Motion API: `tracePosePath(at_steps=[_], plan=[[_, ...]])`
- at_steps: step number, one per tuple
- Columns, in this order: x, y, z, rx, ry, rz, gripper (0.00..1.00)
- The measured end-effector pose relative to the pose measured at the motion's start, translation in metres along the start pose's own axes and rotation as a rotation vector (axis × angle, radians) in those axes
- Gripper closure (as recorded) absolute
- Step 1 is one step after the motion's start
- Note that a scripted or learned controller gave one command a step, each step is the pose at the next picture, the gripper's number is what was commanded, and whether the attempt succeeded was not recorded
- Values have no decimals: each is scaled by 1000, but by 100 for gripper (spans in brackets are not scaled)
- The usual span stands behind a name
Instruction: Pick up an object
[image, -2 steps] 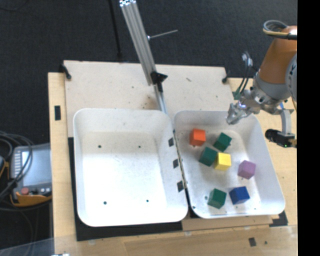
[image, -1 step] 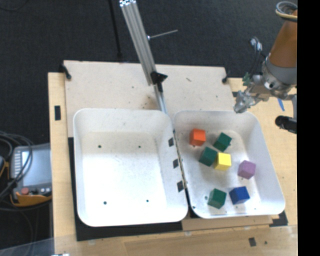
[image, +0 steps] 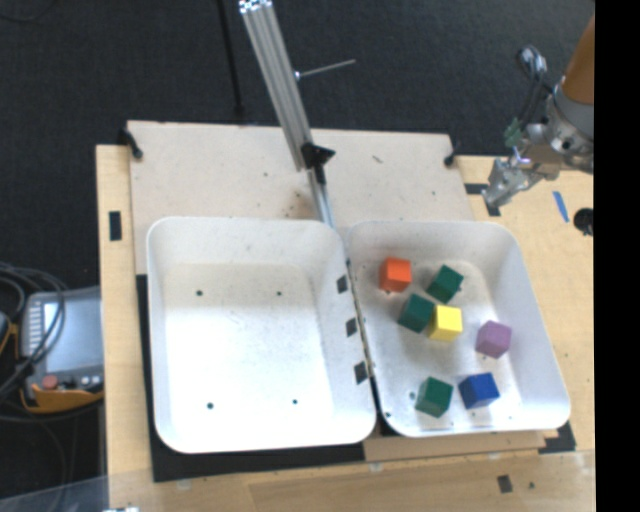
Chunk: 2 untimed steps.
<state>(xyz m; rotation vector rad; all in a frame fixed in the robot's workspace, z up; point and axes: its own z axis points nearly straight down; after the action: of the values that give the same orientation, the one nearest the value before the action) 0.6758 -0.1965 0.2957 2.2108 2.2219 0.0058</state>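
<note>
Seven small blocks are seen in the right bin (image: 520, 262): green block (image: 434, 396) and blue block (image: 479, 389) nearest, orange block (image: 396, 274) farthest. They are judged light, rigid, best gripped across flat sides. Beyond, the end effector (image: 500, 190) is raised; its state cannot be told

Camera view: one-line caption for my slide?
Hand hangs beyond the right bin, which holds seven small blocks, three of them green.

aluminium post (image: 283, 90), pendant (image: 62, 350), cables (image: 12, 290)
</note>
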Motion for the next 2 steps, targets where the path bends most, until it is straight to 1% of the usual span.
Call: tracePosePath(at_steps=[1,2], plan=[[61,1,10,7,2,-1,100],[114,-5,27,9,3,-1,100]])
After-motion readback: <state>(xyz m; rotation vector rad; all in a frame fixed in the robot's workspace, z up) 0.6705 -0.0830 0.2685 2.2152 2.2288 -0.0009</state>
